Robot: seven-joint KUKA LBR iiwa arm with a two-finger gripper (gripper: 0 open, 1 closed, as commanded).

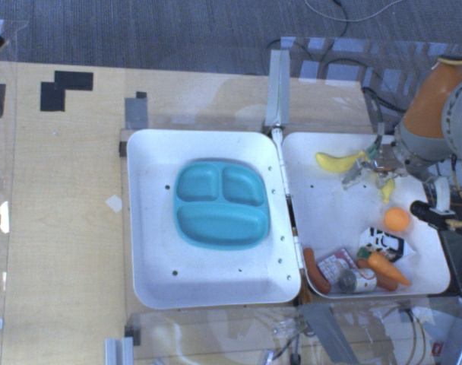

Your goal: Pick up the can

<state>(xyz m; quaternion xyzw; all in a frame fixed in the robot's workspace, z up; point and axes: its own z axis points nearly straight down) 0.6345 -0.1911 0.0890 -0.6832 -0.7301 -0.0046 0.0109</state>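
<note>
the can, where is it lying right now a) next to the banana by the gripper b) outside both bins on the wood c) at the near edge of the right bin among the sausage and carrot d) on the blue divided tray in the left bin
c, the can lies on its side at the near edge of the right bin, between the sausage and the carrot, well away from the gripper beside the banana.

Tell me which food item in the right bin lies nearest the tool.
The yellow banana, at the bin's far side, right beside the tool. The round orange, carrot and sausage lie nearer the camera.
</note>
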